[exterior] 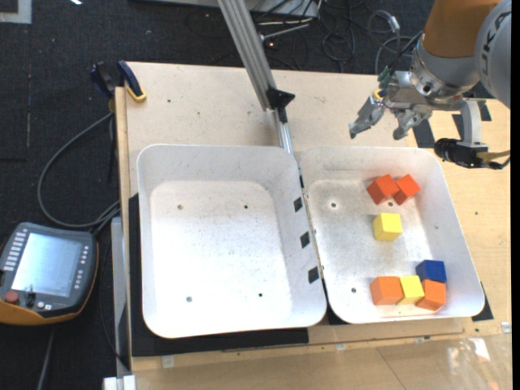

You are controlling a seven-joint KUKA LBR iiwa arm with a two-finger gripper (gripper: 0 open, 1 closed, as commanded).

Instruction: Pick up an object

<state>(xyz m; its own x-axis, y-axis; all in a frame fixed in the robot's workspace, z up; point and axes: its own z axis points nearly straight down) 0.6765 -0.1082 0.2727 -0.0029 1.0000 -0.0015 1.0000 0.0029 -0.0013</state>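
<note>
The gripper (388, 123) hangs with fingers spread, holding nothing. The yellow block (387, 226) looks light and rigid; pinch its flat sides.

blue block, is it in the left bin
No, the blue block sits in the right bin, near its front right corner beside an orange block.

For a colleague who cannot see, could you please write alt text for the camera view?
The gripper hangs open and holding nothing above the bench, past the far edge of the right bin, which holds seven small blocks: orange, yellow and one blue block. The left bin lies beside it.
</note>
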